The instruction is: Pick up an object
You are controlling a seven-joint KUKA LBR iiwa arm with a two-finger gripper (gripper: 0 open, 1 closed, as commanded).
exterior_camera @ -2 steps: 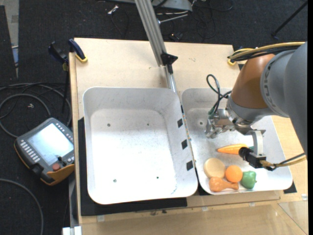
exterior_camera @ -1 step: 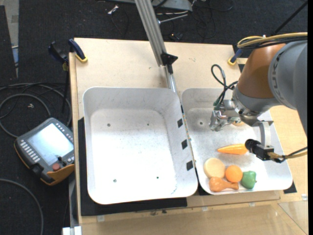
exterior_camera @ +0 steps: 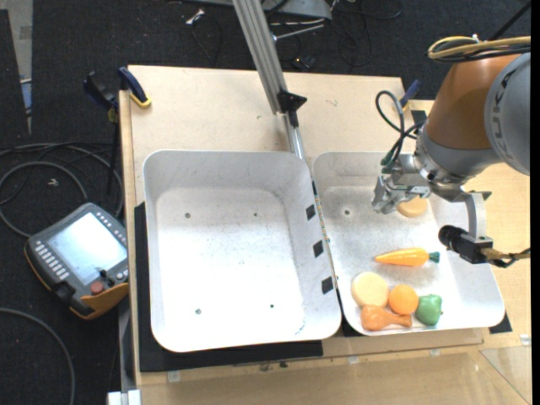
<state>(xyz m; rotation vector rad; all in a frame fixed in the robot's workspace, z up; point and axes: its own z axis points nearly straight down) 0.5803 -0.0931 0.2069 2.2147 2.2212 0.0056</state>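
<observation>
My gripper point(exterior_camera: 390, 199) hangs over the upper middle of the right bin point(exterior_camera: 354, 175), its tips just left of a tan round object point(exterior_camera: 413, 207) that lies partly under the wrist. I see nothing between the tips. Lower in the same bin lie an orange carrot with a green end point(exterior_camera: 405, 258), a pale yellow round piece point(exterior_camera: 369, 289), an orange ball point(exterior_camera: 403, 299), a green pepper point(exterior_camera: 429, 309) and an orange pear-shaped piece point(exterior_camera: 381, 318).
The left bin point(exterior_camera: 224, 243) sits beside the right one, sharing a raised wall. A slanted metal pole point(exterior_camera: 266, 53) crosses above the bins' top edge. A teach pendant point(exterior_camera: 80, 260) lies on the floor at left.
</observation>
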